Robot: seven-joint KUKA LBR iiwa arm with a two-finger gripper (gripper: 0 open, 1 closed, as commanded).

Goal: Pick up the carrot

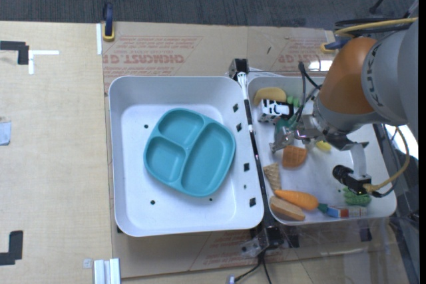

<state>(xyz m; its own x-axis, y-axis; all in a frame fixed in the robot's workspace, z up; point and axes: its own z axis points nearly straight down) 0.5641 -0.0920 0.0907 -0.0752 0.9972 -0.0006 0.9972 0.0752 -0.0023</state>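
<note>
- The arm (363, 80) reaches in from the right, its orange band sitting over the far half of the right bin (383, 206).
- The gripper (287, 137) is down in that bin, just above a round orange piece (294, 156); nothing visible between the fingers, and whether they're spread or closed I can't tell.
- The carrot (297, 198) lies on its side near the bin's near edge, well clear of the gripper, pointed end to the left.
- Touching it on the near side, a tan bread slice (287, 210); just left and above, a waffle-patterned cone (271, 175).
- Far end of the bin: a yellow piece (269, 96) and a black-and-white toy (275, 108).
- Left bin (126, 163) holds a teal divided plate (190, 151), lying flat.
</note>
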